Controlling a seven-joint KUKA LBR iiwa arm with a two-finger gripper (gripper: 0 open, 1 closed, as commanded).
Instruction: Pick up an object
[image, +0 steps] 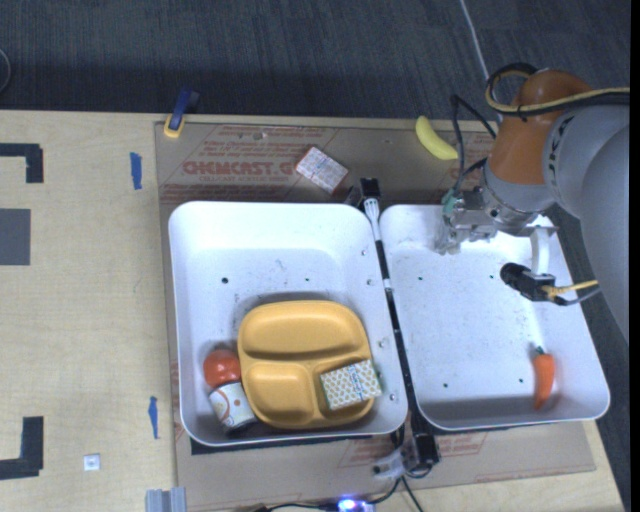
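Note:
My gripper (455, 236) hangs over the far left corner of the right bin (470, 390), with nothing visibly under it. An orange carrot (543, 378) lies against that bin's right wall near the front. In the left bin (200, 260) a yellow divided tray (295, 345) sits toward the front, and a small patterned green-white block (350, 384) rests in its front right compartment. A red-orange ball (221, 367) and a small white cup with orange marks (231, 405) lie just left of the tray.
Behind the bins on the cardboard lie a yellow banana (435, 138) and a small checkered pad (322, 168). A blue-yellow clip (180, 110) sits at the cardboard's far left corner. A black divider bar (383, 265) runs between the bins.

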